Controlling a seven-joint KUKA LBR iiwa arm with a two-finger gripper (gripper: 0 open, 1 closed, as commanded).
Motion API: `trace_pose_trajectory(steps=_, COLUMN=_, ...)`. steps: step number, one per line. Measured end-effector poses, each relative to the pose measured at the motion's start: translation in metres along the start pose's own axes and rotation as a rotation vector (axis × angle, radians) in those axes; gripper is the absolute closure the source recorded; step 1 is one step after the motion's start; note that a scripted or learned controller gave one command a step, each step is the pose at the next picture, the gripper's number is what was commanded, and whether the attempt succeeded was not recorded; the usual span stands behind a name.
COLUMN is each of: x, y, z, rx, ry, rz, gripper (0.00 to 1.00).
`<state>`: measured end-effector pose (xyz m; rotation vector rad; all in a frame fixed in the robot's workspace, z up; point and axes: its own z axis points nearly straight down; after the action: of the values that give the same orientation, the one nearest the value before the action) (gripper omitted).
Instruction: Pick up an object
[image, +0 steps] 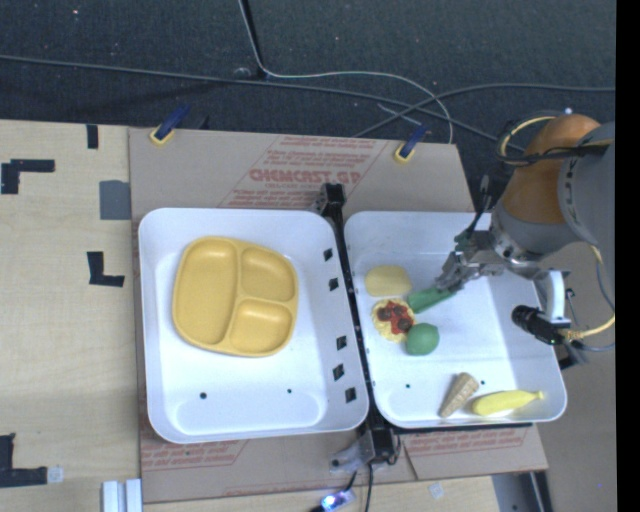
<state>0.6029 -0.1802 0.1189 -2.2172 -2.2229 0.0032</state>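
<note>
My gripper (456, 276) hangs low over the middle of the right bin (500, 235), reaching in from the right. Its tip sits at the upper right end of a long green piece (428, 298), which lies at a slant and whose far end is hidden under the gripper. Just left of it lie a pale yellow lump (387, 280), a round yellow item with red topping (393, 317) and a green ball (422, 339). A tan cone (458, 394) and a yellow banana (508, 402) rest near the bin's front edge.
The left bin (170, 400) holds a yellow divided plate (236, 296). A black divider (347, 300) runs between the two bins. Cables (330, 75) cross the dark surface behind the bench.
</note>
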Motion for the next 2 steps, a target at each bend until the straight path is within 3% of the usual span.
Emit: trace_pose_trajectory(steps=2, x=-0.001, y=-0.002, z=-0.106, rx=-0.008, ry=-0.001, rz=0.001, gripper=1.0)
